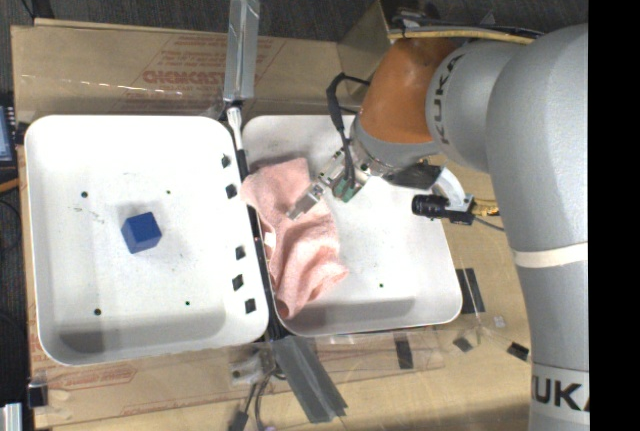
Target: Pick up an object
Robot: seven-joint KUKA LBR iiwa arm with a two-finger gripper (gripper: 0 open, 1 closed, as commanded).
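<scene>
A crumpled pink cloth (295,241) lies along the left side of the right bin (405,269), reaching up against the divider. A small blue cube (142,231) sits in the left bin (60,179), left of its middle. My gripper (322,191) hangs low over the upper right part of the cloth, its fingers pointing down to the left from the orange-banded wrist. One metal finger (303,206) rests on the cloth's folds. The arm's grey bulk covers the right bin's far right corner.
A metal bracket (240,44) stands upright behind the divider between the bins. Brown cardboard (120,69) lies behind the bins. A black cable fitting (440,207) sticks out beside the wrist. Bare white floor shows in the right bin's right half.
</scene>
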